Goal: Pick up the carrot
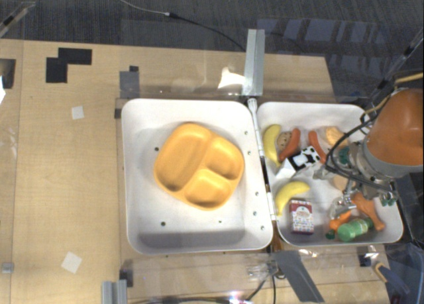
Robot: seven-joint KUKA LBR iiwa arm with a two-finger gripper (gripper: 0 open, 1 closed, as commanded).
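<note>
- Orange carrot (pixel 363 207) lies in the right bin (pixel 331 240), beside a green item (pixel 351 229).
- Gripper (pixel 349 198) hovers touching-close above it (finger state: cannot tell).

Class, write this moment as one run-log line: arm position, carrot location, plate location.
arm: over right bin | gripper: low, beside carrot | carrot: lying in right bin, not lifted | yellow plate: in left bin

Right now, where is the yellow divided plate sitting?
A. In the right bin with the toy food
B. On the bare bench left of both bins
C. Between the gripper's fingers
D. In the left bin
D: the yellow divided plate lies flat in the left bin, while the toy food is crowded into the right bin.
</note>
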